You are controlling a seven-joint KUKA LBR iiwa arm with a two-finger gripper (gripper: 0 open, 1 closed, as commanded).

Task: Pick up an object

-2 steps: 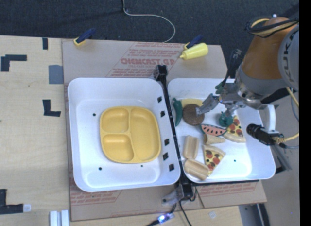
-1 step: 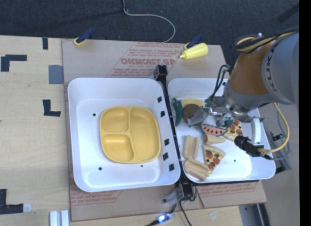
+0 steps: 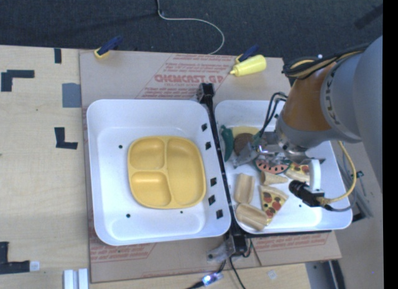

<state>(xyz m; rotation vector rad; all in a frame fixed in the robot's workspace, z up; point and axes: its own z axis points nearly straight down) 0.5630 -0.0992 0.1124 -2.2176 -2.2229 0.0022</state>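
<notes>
The right bin [image 3: 323, 219] holds several toy foods: a round pizza piece [image 3: 273, 168], a pizza slice [image 3: 272, 201], two tan bread pieces [image 3: 244, 188] [image 3: 251, 217], a brown patty [image 3: 242, 140] and a green piece [image 3: 227, 141]. My gripper [image 3: 264, 152] hangs low over the middle of this bin, just above the round pizza piece and beside the brown patty. The grey arm with its orange band [image 3: 308, 104] comes in from the right and covers the wrist. I see nothing clearly between the fingers.
The left bin [image 3: 106, 126] holds a yellow divided plate [image 3: 166, 171]. A black divider clip [image 3: 205, 92] sits between the bins. Yellow clamps [image 3: 250, 65] [image 3: 107, 46] hold the cardboard at the back. A black and yellow cable [image 3: 323, 199] loops over the right bin's right side.
</notes>
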